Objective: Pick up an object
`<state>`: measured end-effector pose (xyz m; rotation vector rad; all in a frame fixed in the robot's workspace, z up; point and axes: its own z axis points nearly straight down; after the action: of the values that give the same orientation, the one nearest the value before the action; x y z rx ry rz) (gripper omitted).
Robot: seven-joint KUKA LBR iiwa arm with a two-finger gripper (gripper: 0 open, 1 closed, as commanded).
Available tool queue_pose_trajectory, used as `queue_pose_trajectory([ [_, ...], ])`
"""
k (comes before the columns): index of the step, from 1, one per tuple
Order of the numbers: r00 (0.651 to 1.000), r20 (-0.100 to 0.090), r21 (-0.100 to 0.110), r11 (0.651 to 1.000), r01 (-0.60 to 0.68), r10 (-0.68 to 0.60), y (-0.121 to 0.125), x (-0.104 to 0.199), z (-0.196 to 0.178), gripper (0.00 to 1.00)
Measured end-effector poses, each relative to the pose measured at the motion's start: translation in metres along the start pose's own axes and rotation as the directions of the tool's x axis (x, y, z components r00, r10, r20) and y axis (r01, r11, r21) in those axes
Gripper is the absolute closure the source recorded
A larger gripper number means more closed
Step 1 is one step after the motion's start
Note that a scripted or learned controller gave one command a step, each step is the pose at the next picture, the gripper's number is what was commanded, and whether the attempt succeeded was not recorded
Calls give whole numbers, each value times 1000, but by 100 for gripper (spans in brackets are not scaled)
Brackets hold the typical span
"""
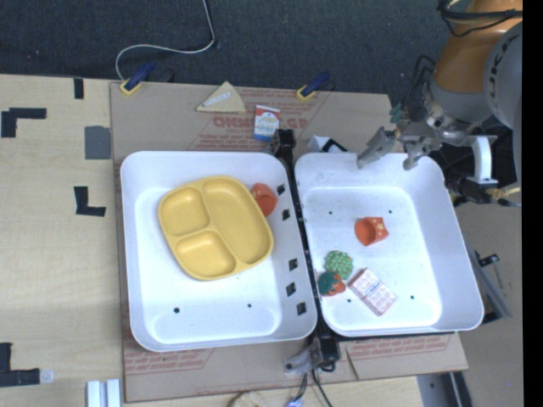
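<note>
In the right-hand shallow white bin (424,312), three loose things lay waiting. A small orange-red chunky piece (371,230) sat near the middle of the floor, on its own. Lower down and to the left, a green knobbly broccoli-like toy (338,262) rested against a small red piece (333,285), the two touching. Just beside them, towards the bin's front, a pink-and-white patterned little box (372,292) lay flat at a slant.

Up at the far rim of that bin hung the two-finger gripper (392,149), its grey fingers splayed apart, nothing between them, well clear of all three things. Behind it rose the grey arm with its orange band (475,32), coming in from the right.

Over in the left-hand white bin (144,312), a yellow three-compartment plastic tray (214,225) took the centre, and an orange rounded object (265,198) nestled just beside its right corner. Beyond the bins, on the brown cardboard sheet (170,117), stood a small red, white and blue carton (266,123) and a pale triangular wedge (222,98).
</note>
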<state>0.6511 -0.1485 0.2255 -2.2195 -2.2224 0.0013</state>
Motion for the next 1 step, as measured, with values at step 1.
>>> queue_pose_trajectory([
  [1, 1000, -1, 4, 1000, -1, 1, -43, -20, 120, 0],
])
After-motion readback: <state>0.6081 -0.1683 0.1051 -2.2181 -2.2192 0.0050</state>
